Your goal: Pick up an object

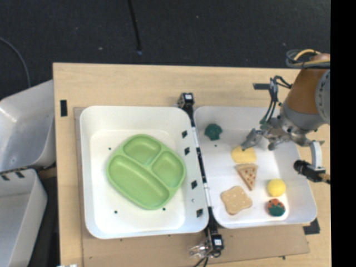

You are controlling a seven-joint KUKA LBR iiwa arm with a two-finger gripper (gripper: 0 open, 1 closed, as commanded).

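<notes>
Pale wooden worktop (128,85), two white bins. Claw (257,139) spread open, empty, just above yellow piece (243,155) — best lowered squarely astride it, then closed.

green plate (146,171), yellow ball (276,187), white bins (89,149)

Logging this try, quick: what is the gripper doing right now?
Gripper: open, holding nothing, poised just above the yellow piece in the right bin.
</notes>
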